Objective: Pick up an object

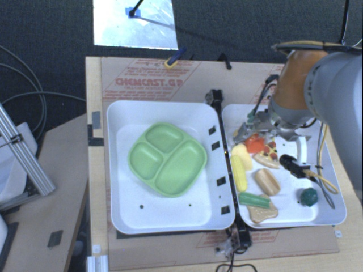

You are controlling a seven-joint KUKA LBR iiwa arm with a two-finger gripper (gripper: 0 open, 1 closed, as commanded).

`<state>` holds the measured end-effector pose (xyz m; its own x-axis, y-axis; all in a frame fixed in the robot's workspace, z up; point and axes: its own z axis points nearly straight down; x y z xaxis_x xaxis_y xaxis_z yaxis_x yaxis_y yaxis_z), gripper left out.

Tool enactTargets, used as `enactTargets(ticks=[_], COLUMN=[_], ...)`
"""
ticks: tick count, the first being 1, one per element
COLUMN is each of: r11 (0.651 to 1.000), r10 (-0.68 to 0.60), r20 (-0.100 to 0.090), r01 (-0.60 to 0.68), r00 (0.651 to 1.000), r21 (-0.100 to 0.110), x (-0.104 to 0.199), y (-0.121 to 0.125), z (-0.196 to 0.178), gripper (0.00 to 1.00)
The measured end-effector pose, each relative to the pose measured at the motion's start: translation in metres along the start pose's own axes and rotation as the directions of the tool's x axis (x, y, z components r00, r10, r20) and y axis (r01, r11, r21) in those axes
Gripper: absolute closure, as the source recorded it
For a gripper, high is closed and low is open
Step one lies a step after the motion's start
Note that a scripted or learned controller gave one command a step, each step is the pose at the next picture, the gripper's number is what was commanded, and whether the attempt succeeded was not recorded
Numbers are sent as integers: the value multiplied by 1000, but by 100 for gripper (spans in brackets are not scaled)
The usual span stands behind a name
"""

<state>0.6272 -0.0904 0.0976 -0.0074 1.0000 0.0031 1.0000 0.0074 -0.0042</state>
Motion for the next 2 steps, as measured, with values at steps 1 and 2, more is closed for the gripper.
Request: enactTargets(ticks=[1, 2], r11=[1000, 1000], r10=[12, 6], r20=[11, 0], r01=[-12, -6], r00=[1000, 1000], r21=[-15, 1], x=[-119, -58], y=[27, -36], z=[-46, 16], gripper=[0, 0])
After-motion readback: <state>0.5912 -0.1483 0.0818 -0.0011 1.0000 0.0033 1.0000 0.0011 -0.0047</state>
